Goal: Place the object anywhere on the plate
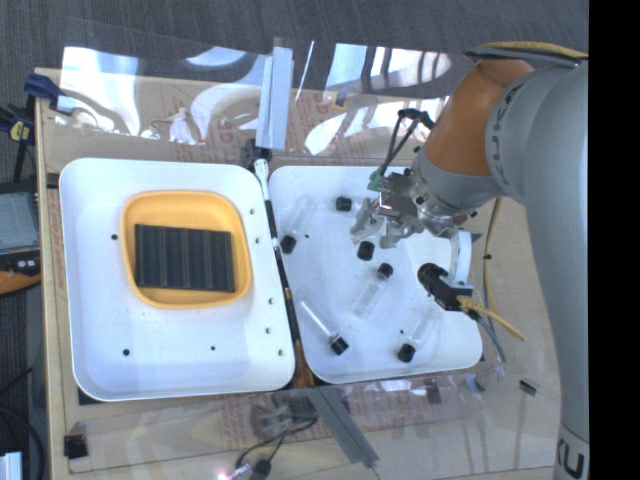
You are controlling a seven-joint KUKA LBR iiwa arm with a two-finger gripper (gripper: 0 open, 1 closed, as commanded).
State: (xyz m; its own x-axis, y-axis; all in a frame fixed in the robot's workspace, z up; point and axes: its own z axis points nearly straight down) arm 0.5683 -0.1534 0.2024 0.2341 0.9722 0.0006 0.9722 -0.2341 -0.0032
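A yellow plate (185, 210) with a dark ridged insert lies in the left bin (90, 328). Several clear vials with black caps are scattered over the right bin (318, 183). One vial (322, 330) lies near the bin's front left and another vial (411, 338) near the front right. Small black caps (343, 204) lie further back. My gripper (378, 228) hangs over the upper middle of the right bin, just above a black-capped vial (365, 251). I see nothing clearly between its fingers.
A black divider rail (277, 258) runs between the two bins. Another capped vial (288, 242) sits close to that rail. The grey arm with its orange band (470, 118) crosses the right bin's back right corner.
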